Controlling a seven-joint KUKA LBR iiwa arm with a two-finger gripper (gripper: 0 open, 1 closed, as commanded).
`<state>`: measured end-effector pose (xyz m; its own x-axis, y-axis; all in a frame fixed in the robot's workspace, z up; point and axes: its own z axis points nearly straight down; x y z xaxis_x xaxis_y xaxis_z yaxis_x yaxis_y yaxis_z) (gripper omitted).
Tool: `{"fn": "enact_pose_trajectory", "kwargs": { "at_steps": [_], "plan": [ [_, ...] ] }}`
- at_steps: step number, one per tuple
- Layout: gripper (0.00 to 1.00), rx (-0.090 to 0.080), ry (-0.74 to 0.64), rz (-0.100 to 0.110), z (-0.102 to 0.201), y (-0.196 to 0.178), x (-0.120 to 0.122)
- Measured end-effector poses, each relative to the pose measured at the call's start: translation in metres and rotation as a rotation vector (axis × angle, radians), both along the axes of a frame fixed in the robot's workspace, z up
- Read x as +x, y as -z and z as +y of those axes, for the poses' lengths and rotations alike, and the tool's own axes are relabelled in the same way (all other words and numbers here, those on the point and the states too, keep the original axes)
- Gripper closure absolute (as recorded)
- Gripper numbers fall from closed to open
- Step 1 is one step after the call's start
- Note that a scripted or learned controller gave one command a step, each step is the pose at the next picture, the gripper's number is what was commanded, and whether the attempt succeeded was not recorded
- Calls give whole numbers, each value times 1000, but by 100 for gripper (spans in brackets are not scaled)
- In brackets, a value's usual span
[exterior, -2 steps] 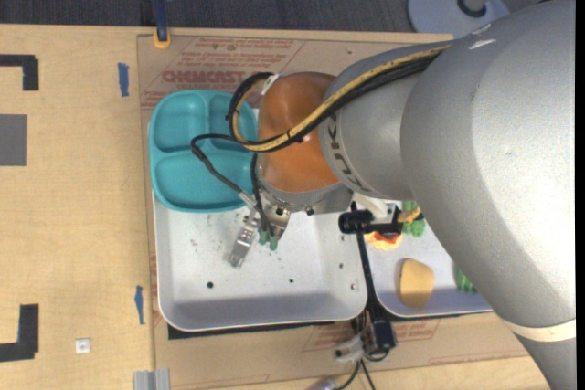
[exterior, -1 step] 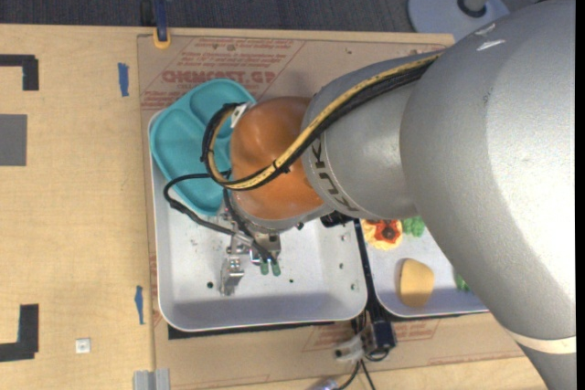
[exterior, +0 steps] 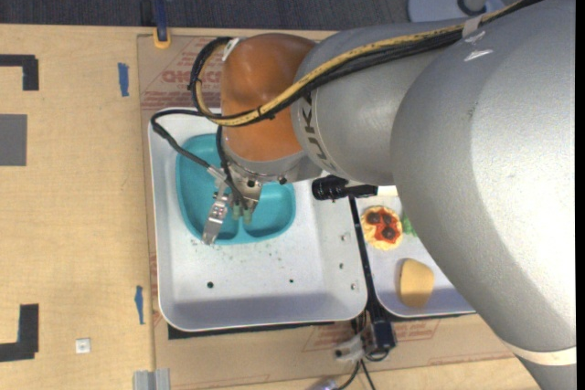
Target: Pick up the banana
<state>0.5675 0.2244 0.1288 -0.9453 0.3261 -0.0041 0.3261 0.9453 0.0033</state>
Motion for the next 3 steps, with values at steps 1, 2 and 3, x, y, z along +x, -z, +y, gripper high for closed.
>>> {"fn": "enact_pose_trajectory", "kwargs": {
  "at_steps": [1,2,3],
  "plan": [
    [0,3,-139,-15,1,38,-63],
    [100,7,-138,-24,2,26,-60],
    [100,0,96,1,0,-37,-87]
  ]
}}
